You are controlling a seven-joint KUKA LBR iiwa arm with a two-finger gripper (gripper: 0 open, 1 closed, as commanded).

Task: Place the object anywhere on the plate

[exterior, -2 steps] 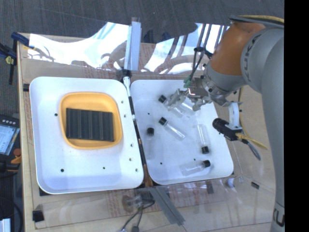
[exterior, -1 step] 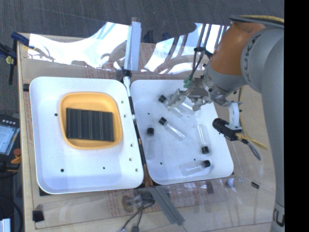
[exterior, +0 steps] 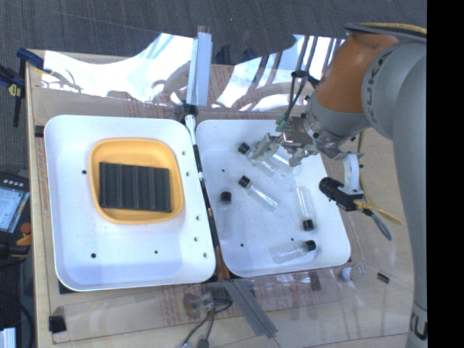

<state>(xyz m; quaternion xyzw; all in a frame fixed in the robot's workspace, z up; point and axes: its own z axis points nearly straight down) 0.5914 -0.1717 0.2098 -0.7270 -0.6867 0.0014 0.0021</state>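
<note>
Vials lie scattered in the right bin (exterior: 333, 249), clear glass tubes with black caps, hard to pick out against the glossy white floor. Nearest the front edge is one (exterior: 293, 250) lying crosswise, another (exterior: 304, 207) just behind it points front to back, a third (exterior: 257, 192) sits mid-bin on a slant, and a loose black cap (exterior: 226, 197) rests beside it. Left bin (exterior: 65, 194), same shallow rounded plastic, carries the plate (exterior: 136, 180): a yellow rounded-square rim around a dark ribbed panel, nothing on it. Farther back, my gripper (exterior: 279, 147) hangs low over the right bin's rear, near another vial (exterior: 254, 149). Its metal parts blur into the clear glass beneath, so I cannot tell how they are set. Crinkled reflective sheet (exterior: 130, 71) lines the back.
</note>
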